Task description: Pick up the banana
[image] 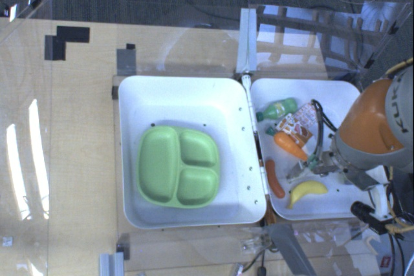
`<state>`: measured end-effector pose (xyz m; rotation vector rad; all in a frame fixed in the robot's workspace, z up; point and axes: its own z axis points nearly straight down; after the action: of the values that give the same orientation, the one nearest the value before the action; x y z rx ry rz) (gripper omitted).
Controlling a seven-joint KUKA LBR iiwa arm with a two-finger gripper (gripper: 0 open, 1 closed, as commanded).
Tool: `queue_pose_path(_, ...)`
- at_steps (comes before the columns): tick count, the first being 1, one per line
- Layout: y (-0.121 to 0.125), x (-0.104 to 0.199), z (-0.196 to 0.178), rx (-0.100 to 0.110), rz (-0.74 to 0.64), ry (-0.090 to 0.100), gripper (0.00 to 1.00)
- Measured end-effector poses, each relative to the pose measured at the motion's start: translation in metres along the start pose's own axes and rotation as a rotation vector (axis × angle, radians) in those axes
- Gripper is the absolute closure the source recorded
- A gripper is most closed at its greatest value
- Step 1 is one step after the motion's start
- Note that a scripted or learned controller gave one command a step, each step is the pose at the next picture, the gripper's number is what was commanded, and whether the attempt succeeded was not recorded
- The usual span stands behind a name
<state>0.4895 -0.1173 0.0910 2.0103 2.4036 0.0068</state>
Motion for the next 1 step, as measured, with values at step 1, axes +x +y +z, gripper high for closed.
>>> queue_pose_path(1,0.0023,0.0053,0.0013,-0.005,-0.038,-0.004,0.00)
